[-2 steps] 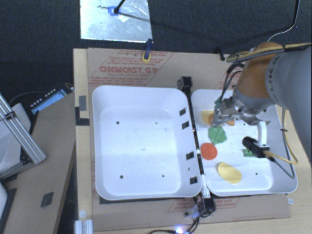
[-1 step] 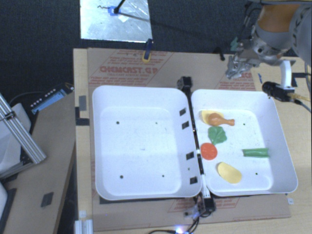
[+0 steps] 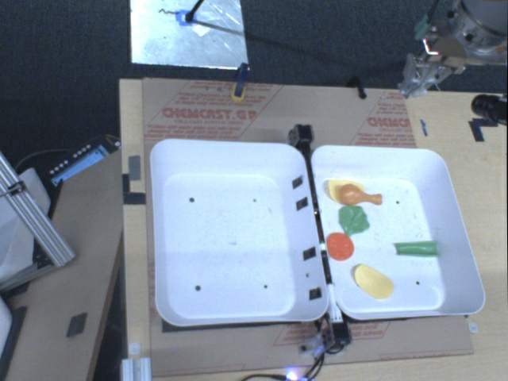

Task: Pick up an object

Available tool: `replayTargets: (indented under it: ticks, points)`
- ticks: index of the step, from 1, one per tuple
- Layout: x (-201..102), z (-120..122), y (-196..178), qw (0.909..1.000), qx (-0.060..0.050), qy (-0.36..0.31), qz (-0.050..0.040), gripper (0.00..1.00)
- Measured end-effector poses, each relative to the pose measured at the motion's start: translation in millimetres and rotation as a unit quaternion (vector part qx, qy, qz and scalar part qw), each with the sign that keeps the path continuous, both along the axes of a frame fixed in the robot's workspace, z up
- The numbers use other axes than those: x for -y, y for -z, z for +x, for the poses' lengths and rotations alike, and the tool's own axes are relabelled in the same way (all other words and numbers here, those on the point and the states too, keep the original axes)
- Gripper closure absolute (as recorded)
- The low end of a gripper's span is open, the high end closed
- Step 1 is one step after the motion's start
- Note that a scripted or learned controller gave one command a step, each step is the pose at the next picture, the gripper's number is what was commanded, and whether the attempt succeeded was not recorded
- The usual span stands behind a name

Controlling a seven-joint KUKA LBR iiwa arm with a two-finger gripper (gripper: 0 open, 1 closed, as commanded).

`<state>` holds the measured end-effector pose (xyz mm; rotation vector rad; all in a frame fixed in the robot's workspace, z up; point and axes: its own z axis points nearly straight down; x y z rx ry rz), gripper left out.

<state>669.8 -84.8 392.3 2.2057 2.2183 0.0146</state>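
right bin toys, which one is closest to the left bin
The round red piece, lying by the divider edge. The yellow piece and green stick lie farther right.

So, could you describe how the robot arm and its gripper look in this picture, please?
The arm enters at the top right corner. Its wrist section is rounded and light grey, with an orange band above it. Thin dark cables run along its left side. Below hangs the gripper, a small pale grey metal piece, with a tiny red mark near its top. It is too blurred to see finer details.
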Motion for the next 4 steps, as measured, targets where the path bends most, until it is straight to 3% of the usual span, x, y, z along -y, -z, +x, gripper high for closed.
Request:
replayTargets:
  ticks: [1,2,4]
  points:
    - [-42,-1,-17,1.0000,-0.005,-0.001,0.0017,1.00]
    - [-123,-1,-13,1.0000,-0.007,-0.003,0.0031,1.00]
    - [-208,-4,-31,1.0000,-0.007,-0.001,0.0023,1.00]
